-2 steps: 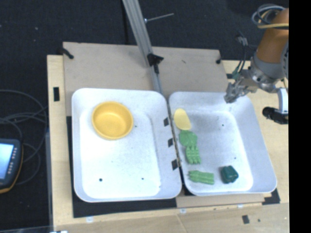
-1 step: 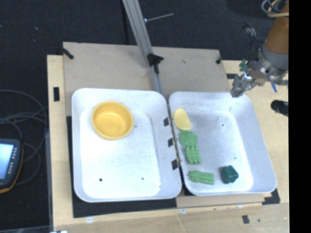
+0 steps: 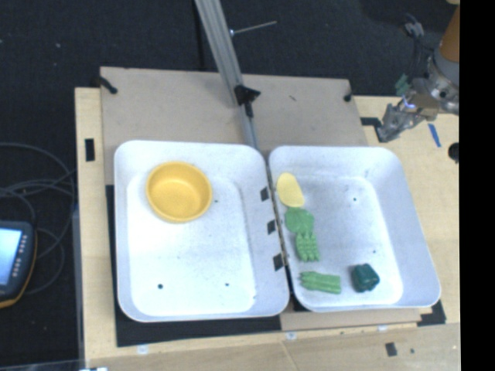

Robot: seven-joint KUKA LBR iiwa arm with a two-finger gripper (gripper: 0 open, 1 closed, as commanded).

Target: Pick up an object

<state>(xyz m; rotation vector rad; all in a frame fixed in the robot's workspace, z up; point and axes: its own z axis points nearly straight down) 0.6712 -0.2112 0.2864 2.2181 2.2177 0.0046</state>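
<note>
I cannot tell if my jaws are open, and the green toys far below-left hug the bin wall, so I may miss.

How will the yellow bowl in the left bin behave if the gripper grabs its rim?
The yellow bowl looks like thin plastic, so probably light and stiff. Sitting upright on the left bin floor, it may slide or tip if gripped at one edge. Its smooth rim could slip.
</note>
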